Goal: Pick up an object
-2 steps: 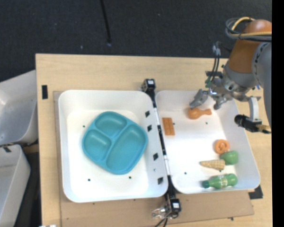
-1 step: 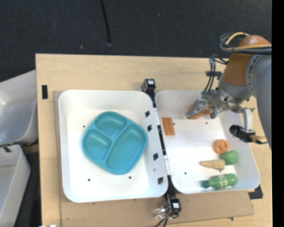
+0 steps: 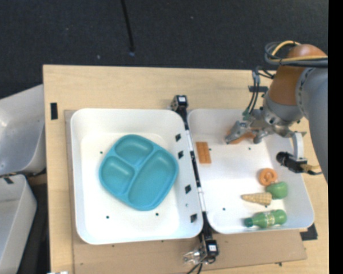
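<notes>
The hand [image 3: 244,131] hovers low in the right bin's [image 3: 228,210] far end, fingers spread, gripping nothing; the approach step. Next, closing on a toy, perhaps the orange block [image 3: 203,152].

small toys in the right bin [image 3: 217,210]: orange ball [image 3: 267,176], green bottle [image 3: 266,218], cone [image 3: 256,198], orange block [image 3: 203,152]
</notes>
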Tool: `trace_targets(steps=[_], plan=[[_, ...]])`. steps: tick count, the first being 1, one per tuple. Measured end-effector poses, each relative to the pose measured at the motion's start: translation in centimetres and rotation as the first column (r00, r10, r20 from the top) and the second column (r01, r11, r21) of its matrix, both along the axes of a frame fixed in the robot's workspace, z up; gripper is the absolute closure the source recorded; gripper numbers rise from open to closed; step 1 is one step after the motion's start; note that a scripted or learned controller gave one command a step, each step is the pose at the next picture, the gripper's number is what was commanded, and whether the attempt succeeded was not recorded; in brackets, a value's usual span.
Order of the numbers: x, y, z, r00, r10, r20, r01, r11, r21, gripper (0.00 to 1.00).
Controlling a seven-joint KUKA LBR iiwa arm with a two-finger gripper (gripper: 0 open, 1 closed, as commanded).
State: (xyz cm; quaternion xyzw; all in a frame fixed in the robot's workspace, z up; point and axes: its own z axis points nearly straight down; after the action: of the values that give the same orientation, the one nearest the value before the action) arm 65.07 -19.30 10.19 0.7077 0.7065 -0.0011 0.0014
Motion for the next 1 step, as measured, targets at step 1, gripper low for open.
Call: trace_targets(steps=[1], plan=[[0.06, -0.08, 1.17, 1.0, 0.001, 0.002, -0.001, 1.0, -0.001, 1.0]])
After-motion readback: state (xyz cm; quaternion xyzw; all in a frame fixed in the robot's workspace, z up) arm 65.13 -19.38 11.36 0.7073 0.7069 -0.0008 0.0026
